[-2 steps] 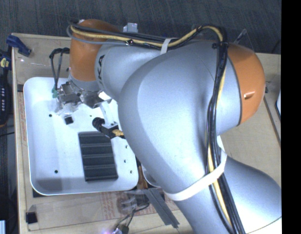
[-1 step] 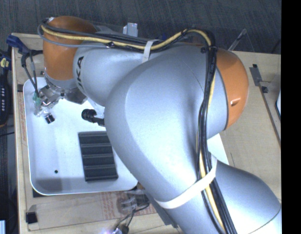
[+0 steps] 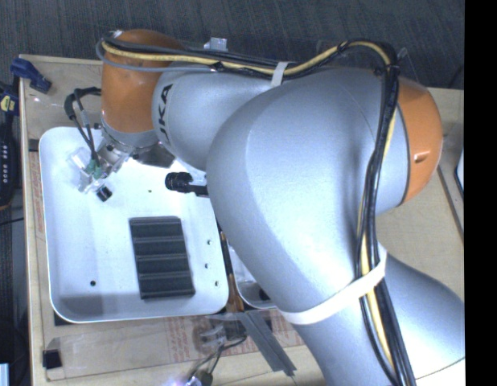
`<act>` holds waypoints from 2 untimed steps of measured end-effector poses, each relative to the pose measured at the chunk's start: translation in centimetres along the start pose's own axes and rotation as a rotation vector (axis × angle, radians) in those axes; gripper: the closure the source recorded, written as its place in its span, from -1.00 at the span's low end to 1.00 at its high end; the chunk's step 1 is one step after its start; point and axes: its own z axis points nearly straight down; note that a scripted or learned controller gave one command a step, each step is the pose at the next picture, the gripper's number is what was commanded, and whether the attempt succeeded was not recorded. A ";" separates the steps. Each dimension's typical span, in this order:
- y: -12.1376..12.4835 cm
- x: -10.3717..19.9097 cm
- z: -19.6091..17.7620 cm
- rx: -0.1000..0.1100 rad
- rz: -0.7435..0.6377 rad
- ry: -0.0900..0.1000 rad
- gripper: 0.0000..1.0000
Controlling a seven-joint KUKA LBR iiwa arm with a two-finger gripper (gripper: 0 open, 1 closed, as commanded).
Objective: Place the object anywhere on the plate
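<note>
End effector [image 3: 92,175] hangs over the upper left of the shallow white bin [image 3: 71,264]; we cannot tell its opening or hold. We take the small black piece [image 3: 104,193] just beside it as the object. Grasping is the step in hand, needing a centred descent.

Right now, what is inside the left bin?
A dark ribbed block lies in the left bin; the gripper hangs over its far corner. The arm covers the bin's right edge.
</note>
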 end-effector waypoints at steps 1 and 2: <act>-0.1 6.9 0.0 0.001 0.250 0.000 1.00; 0.5 4.5 -13.7 -0.003 0.652 0.000 1.00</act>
